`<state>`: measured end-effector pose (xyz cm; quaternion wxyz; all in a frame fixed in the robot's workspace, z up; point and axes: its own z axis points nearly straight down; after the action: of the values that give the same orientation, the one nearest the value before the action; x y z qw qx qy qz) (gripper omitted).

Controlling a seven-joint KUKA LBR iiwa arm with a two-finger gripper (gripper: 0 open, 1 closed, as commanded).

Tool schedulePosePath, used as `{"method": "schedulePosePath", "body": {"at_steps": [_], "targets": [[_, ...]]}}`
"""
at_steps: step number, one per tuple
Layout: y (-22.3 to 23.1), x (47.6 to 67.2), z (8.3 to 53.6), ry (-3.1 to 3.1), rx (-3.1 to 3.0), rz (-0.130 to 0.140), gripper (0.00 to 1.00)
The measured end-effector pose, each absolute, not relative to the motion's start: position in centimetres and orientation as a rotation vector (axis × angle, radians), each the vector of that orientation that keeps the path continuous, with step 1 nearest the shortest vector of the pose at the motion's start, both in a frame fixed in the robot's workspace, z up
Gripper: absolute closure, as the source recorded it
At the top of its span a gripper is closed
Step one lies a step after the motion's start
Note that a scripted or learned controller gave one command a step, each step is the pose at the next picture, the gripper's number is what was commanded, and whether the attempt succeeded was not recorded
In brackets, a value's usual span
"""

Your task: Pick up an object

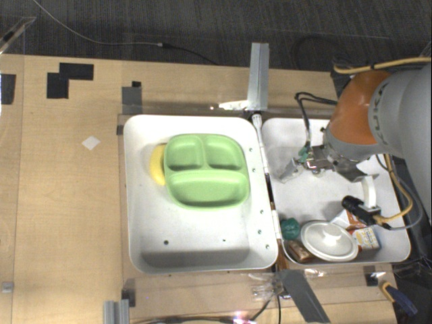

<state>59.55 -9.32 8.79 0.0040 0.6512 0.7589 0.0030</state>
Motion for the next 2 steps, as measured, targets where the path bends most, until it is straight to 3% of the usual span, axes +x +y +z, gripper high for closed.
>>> {"method": "schedulePosePath", "body": {"at_steps": [2], "targets": [[-9.32, 59.55, 8.80, 2.378, 2.040, 0.009, 0.00]]}}
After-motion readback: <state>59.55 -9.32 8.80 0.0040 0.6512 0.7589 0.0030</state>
